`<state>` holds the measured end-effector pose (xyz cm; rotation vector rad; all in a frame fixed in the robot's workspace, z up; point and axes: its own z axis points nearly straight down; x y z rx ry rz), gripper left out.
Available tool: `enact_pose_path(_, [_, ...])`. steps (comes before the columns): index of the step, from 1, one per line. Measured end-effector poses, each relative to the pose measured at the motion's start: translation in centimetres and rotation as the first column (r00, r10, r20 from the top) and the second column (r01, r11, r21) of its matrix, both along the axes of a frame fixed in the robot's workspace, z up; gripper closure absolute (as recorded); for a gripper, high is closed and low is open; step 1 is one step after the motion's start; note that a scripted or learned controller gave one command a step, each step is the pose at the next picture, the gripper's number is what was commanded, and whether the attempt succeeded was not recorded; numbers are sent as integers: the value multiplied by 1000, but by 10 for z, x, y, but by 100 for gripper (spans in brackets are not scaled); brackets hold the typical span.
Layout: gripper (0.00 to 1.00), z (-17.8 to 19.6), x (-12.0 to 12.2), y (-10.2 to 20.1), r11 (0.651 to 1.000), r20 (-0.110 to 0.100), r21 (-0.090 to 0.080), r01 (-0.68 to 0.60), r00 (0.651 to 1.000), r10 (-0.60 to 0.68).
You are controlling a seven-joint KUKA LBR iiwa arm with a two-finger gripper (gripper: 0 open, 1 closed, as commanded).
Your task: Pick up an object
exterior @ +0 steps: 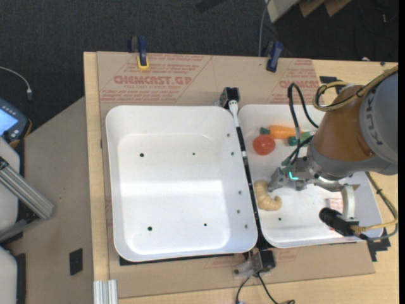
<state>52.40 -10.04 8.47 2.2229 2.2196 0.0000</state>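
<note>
Bins two, tomato one, carrot one, croissant one

Both white bins look like smooth, slightly glossy plastic. The table has a matt, paper-brown cardboard-like top with red print. The arm's orange band shines; the carpeted floor looks dark and rough.

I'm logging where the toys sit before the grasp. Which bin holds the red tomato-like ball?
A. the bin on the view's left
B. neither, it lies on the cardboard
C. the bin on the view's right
C: the red ball lies in the right bin, beside the carrot and up-view from the tan croissant-like piece near the arm.
</note>
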Motion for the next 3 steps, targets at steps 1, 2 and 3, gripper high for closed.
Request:
enact_pose_path(1, [0,8,-45,-65,1000,-3,1,5,1000,-5])
enact_pose_path(2, [0,281,-43,-107,1000,19,-9,-1,1000,1])
enact_pose_path(3, [0,138,-46,-124,1000,-10,4,2,1000,-1])
